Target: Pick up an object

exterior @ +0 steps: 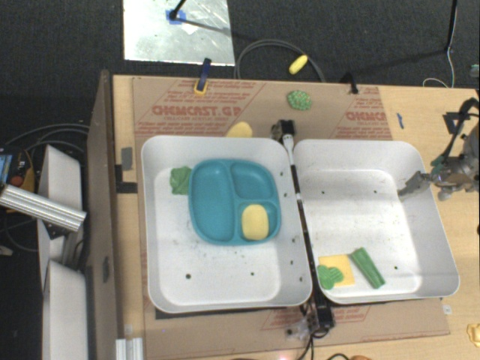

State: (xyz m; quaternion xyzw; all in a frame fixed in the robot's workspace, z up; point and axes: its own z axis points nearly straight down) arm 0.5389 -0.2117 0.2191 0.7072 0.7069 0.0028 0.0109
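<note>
The right bin (420, 223) holds a green cylinder (368, 267), a flat yellow piece (341, 268) and a small green leafy piece (328, 276), all near its front edge. In the left bin (169, 268) lies a blue divided plate (225, 197) with a yellow lump (255, 221) in its front right compartment. A green piece (181, 179) rests against the plate's left side. My gripper (414, 184) reaches in from the right, over the right rim of the right bin, well behind the cylinder and apart from every object.
On the cardboard behind the bins lie a yellow piece (240, 130) and a green knobbly piece (299, 100). A clamp (202, 81) sits at the back edge. A black clip (285, 132) joins the bins at the back. Cables hang at the far right.
</note>
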